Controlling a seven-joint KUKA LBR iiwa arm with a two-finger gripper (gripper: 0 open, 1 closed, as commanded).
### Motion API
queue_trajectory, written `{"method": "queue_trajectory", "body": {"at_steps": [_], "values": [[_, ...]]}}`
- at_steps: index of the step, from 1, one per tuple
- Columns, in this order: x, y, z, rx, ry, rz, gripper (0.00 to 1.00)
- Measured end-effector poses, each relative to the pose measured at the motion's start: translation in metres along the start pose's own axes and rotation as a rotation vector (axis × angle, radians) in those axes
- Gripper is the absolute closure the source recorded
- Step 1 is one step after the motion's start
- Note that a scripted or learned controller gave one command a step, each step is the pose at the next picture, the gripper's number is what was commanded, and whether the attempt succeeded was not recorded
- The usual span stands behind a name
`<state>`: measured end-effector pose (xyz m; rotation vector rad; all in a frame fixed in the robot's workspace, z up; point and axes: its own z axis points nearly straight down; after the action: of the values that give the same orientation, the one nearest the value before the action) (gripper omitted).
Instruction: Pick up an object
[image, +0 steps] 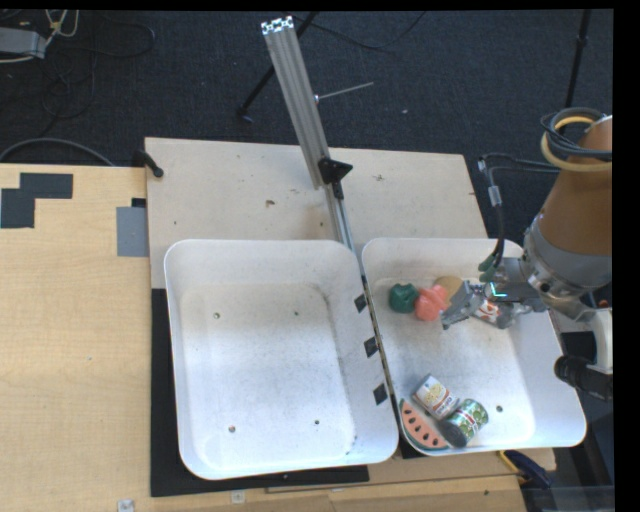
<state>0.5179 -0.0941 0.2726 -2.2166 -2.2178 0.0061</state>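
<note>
The gripper (470, 308) is lowered in the right bin (540, 400) beside a pink toy (432, 303); jaw state cannot be told. The toy is judged light, rigid, best pinched across its middle.

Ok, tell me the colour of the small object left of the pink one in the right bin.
Dark green, clearest in the camera view.

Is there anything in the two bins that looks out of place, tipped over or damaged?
Nothing looks damaged or spilled. In the right bin, two small cans lie on their sides beside a watermelon slice toy at the near edge. A green toy and a pink toy sit by the gripper.
</note>
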Motion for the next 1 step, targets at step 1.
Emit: {"method": "queue_trajectory", "body": {"at_steps": [1], "values": [[-0.0014,0.0001,-0.0012,-0.003,-0.001,0.004,0.0]]}}
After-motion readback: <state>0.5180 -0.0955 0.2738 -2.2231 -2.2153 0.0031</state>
